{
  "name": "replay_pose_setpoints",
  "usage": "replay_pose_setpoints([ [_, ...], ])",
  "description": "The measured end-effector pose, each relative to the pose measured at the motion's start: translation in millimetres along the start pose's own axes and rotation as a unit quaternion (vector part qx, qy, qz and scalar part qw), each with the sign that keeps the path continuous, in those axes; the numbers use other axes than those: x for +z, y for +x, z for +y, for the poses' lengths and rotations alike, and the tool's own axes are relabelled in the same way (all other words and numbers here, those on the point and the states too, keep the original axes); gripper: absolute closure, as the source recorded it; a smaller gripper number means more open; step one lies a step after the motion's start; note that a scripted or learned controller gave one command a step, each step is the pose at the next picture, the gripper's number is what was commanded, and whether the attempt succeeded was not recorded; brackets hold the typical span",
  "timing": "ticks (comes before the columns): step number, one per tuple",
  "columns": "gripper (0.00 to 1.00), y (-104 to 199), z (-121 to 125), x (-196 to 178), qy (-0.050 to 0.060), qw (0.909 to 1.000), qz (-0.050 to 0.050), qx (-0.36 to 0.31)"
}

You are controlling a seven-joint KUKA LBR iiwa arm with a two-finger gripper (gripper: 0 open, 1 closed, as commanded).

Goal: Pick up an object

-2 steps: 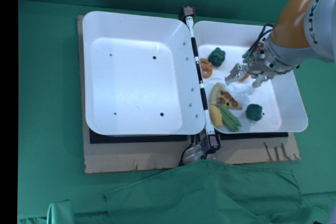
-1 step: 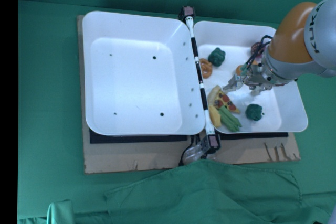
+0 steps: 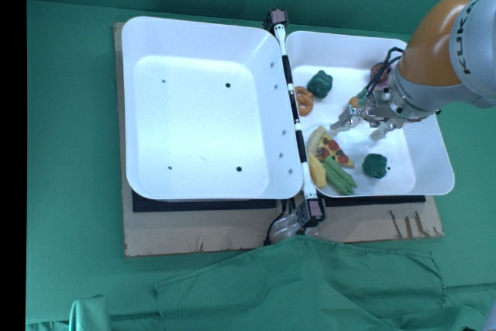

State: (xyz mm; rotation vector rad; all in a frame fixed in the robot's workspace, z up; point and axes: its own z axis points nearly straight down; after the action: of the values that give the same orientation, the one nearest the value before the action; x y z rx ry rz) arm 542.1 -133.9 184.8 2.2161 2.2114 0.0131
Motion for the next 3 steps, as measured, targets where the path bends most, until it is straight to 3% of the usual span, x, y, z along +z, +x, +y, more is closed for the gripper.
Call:
replay_pose_setpoints([
  [2, 0.00, -17.9, -63.3, -1.4, -0.004, 1.0000, -0.002, 0.002],
  [3, 1.00, -19.2, -61.4, -13.9, -0.007, 1.0000, -0.004, 0.003],
])
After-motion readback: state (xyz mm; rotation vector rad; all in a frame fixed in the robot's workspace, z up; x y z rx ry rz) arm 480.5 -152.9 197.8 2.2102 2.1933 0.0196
